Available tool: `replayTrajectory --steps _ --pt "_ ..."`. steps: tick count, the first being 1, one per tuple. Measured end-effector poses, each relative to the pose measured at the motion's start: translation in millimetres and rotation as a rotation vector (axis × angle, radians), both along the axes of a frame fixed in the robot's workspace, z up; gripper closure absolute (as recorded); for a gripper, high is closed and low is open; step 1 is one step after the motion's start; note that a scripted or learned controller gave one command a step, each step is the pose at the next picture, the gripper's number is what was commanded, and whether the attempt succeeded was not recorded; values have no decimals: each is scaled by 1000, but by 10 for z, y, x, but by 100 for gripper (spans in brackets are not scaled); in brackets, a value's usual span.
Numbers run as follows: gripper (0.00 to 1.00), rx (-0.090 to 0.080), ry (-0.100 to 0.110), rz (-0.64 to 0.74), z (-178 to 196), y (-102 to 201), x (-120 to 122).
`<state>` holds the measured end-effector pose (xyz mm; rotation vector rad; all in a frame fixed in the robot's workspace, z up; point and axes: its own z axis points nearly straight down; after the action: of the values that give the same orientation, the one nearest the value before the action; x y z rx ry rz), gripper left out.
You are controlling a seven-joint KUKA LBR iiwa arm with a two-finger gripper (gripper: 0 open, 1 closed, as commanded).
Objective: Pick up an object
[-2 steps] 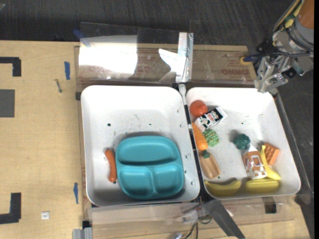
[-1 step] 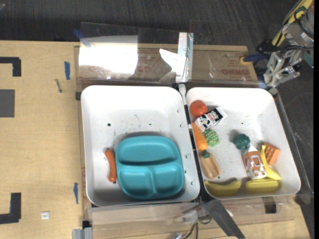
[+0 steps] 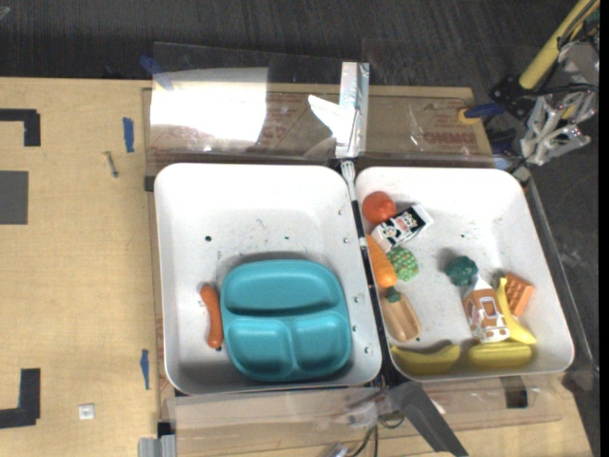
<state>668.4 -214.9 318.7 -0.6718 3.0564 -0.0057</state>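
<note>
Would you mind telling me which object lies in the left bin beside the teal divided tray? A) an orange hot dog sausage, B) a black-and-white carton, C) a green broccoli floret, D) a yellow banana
A: the orange sausage lies in the left bin just left of the teal tray, while the banana, broccoli and black-and-white carton all sit in the right bin.
</note>
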Motion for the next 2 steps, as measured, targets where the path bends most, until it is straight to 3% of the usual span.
replayTrajectory --steps 1,2 --pt "100 -1 0 40 -20 -74 3" --pt "100 -3 0 223 -29 -74 3"
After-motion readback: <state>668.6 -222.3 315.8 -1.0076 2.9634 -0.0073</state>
